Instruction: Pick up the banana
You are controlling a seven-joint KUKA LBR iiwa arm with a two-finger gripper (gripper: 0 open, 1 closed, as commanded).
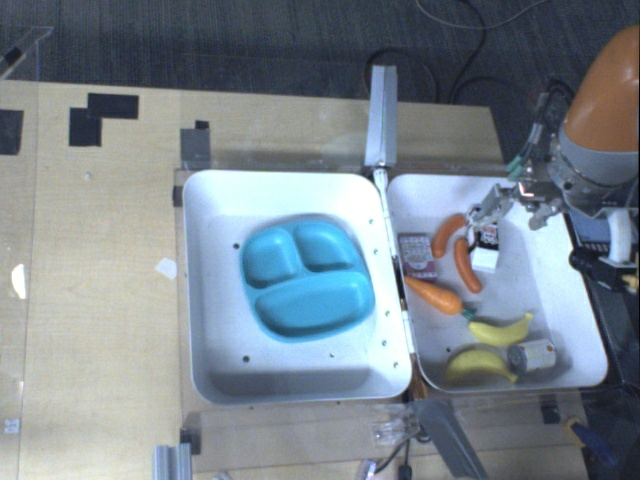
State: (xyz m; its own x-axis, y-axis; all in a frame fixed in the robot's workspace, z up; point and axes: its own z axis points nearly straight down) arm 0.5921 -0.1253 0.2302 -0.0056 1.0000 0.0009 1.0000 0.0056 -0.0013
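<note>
Two yellow bananas lie at the front of the right bin (560, 268). One banana (500, 330) curves just behind a second banana (476, 365), which rests against the front wall. My gripper (488, 226) hangs over the back half of this bin, well behind both bananas and above the two sausages. The grey arm with its orange band comes in from the upper right. Neither banana is in the gripper's grasp.
Around the gripper lie two orange-red sausages (466, 265), a small white block (485, 259) and a pink packet (416, 252). A carrot (435, 296) lies left of the bananas and a grey can (533, 356) touches them. The left bin (215, 298) holds a blue divided plate (305, 276).
</note>
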